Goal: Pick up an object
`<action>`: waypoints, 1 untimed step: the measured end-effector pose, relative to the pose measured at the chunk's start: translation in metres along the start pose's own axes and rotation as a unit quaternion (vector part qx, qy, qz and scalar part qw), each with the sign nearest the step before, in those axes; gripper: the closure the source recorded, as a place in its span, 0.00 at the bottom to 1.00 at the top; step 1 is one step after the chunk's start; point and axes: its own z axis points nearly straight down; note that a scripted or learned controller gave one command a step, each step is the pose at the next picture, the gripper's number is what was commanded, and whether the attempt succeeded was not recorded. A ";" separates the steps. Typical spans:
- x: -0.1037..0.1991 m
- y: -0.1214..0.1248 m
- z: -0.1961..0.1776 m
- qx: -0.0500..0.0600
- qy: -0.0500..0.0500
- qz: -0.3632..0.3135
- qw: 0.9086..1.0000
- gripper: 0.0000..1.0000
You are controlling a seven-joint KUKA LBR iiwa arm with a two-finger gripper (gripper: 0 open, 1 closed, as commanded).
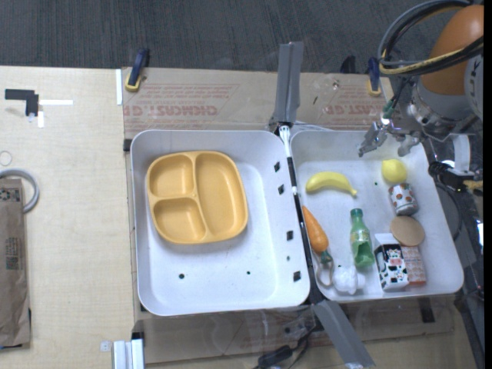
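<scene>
My gripper (378, 139) hangs over the far edge of the right bin (450, 229), its fingers spread open with nothing between them. Just below and to its right lies a yellow lemon (393, 171). A banana (330, 182) lies to the lower left of the gripper. Further toward the front are a small can (403, 199), a brown round lid (407, 231), a green bottle (360, 239), a carrot (315, 231), a white milk carton (393, 266) and a white fluffy item (347, 280).
The left bin (223, 283) holds a yellow divided plate (197, 197). A grey divider (287, 91) runs between the bins. Black cables (411, 29) loop above the arm at the right. A cardboard sheet (207, 102) lies behind the bins.
</scene>
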 end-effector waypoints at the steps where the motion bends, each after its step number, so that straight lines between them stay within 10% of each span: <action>1: 0.052 -0.045 0.069 -0.001 0.000 -0.148 0.989 0.00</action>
